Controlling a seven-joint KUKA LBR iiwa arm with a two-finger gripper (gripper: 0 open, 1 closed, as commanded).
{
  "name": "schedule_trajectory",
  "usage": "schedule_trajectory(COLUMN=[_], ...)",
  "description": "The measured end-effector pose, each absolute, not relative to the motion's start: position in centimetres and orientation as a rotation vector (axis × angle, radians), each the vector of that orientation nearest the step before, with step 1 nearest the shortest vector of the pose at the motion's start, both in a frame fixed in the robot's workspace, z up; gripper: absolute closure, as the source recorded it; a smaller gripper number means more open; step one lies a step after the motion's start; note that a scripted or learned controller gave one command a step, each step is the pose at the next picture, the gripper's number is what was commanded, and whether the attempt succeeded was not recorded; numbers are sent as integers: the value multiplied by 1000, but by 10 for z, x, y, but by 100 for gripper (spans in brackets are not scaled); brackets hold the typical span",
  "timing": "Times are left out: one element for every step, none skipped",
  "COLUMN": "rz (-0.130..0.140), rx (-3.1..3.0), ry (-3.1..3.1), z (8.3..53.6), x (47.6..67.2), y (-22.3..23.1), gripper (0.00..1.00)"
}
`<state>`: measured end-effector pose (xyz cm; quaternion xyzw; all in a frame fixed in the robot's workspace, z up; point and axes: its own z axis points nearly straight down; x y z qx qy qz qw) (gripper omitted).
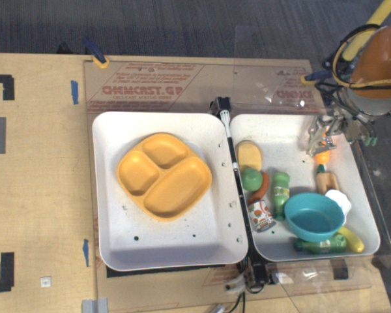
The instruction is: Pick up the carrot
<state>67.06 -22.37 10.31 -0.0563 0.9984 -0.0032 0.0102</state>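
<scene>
— At two o'clock in the right white bin (pixel 293 126), the metal end effector (pixel 323 135) hangs over the small orange carrot (pixel 322 155). Holding it?
— Can't tell; probably lining up.

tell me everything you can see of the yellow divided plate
The yellow divided plate lies flat in the left white bin, slightly left of centre. It looks like smooth orange-yellow plastic with rounded corners and three compartments: two smaller ones at the far side, one larger at the near side. All three look bare. It sits turned at an angle, touching the bin floor.
</scene>
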Motion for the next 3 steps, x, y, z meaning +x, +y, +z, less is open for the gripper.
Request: schedule_trajectory(rz=[5,-2,0], rx=[-79,-543,-544], ry=[3129,3084,3085], z=[130,89,88], x=[671,663,663], y=[-134,-199,-199], gripper=[100,100,0])
